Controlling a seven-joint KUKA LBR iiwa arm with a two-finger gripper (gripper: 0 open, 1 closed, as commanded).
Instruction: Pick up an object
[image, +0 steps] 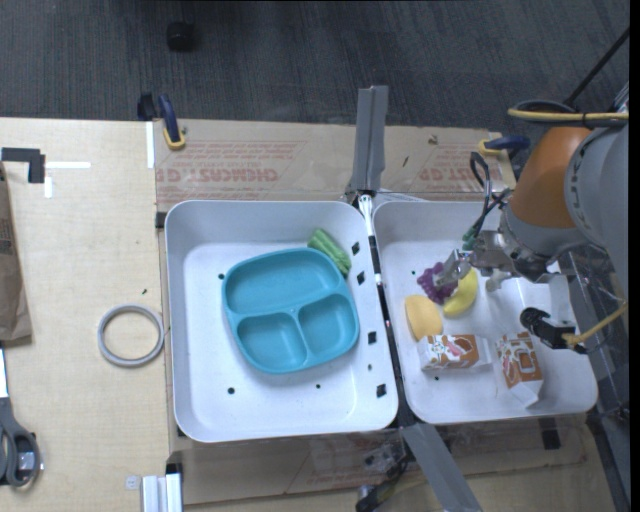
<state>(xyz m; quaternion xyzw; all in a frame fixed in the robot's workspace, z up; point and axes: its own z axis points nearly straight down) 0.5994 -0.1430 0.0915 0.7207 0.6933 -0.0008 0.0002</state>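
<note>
In the right bin (560, 400) lie a purple bunch of grapes (434, 283), a yellow banana (463, 293), a pale orange rounded piece (423, 317) and two small white-and-orange cartons (452, 353) (520, 365). My gripper (455, 268) reaches in from the right and hangs low over the back of this bin, right at the grapes and the banana's upper end. Nothing can be made out as held. The grey arm with its orange band (550, 180) covers the bin's back right corner.
The left bin (190, 330) holds a blue divided plate (290, 310) with a green item (330, 250) behind it. A grey ring (131, 334) lies on the wooden bench to the left. A grey post (370, 140) stands behind the bins' shared wall.
</note>
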